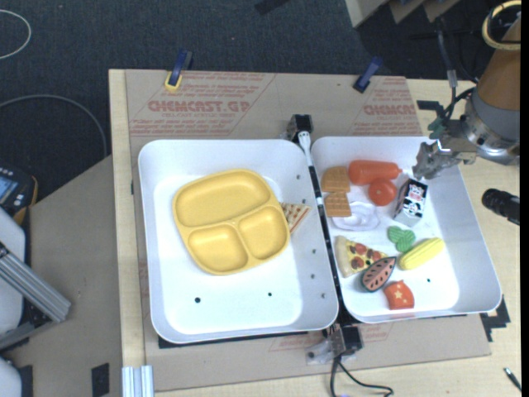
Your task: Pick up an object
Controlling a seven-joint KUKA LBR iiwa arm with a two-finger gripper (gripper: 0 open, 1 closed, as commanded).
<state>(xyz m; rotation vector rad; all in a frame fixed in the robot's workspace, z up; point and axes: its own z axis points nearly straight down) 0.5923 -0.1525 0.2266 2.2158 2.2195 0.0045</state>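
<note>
White plastic bins are seen side by side on the tabletop (248, 98) in the camera view, the left bin (157, 222) holding a yellow tray (230, 220) with three wells, and a waffle piece (295, 214) lying just beside the tray's right edge.

The right bin (471, 230) carries a scatter of toy food. A carton (411, 201) with black and white markings stands near the upper right of the scatter. A red sausage (374, 170) lies across the top, its long axis running left to right, with a tomato (381, 192) just below it. A cracker (336, 190) lies to their left, touching a white piece (360, 213). Lower down are found a green piece (402, 237), a corn cob (421, 253), a pizza slice (356, 255), a dark oval piece (378, 275) and a strawberry (398, 294).

The gripper (428, 162) is held over the upper right of the right bin, reached in from the right. Nothing is seen between the jaws; whether they are spread or closed cannot be told from this slant.

The carton is judged the likeliest target: it lies just below and slightly left of the jaws, nearer than any other thing, its long axis close to upright in the view. A short descent toward the viewer would seem to be called for. The sausage, to the left of the jaws, is the next nearest, and could be nudged if the approach drifts.
</note>
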